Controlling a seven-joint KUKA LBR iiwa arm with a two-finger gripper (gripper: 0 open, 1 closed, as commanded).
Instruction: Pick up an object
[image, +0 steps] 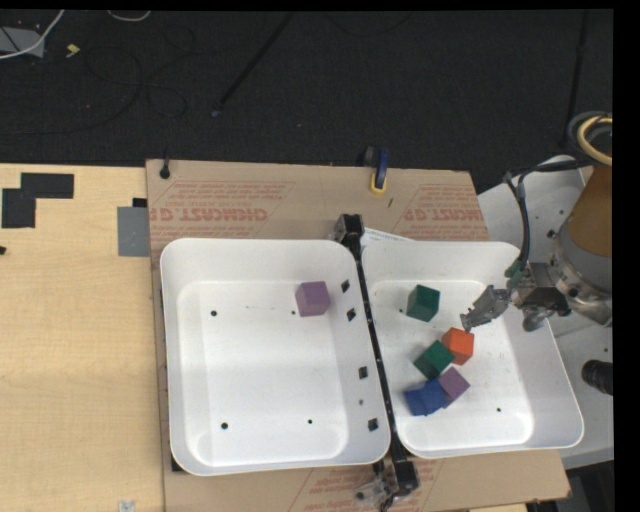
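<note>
The right bin (545, 425) holds several cubes: a green one (423, 302) near its back, and a cluster of an orange cube (460, 345), a dark green cube (434, 359), a small purple cube (454, 384) and a blue cube (425, 399). One larger purple cube (312, 298) lies alone in the left bin (185, 400). My gripper (472, 318) reaches in from the right and its tip hangs just above and to the right of the orange cube. I see nothing held in it.
A black divider rail (365, 340) runs between the two bins. The arm's wrist and cables (555, 290) hang over the right bin's right rim. Cardboard (260, 205) lies under the bins, with a clamp (378, 170) at its back edge.
</note>
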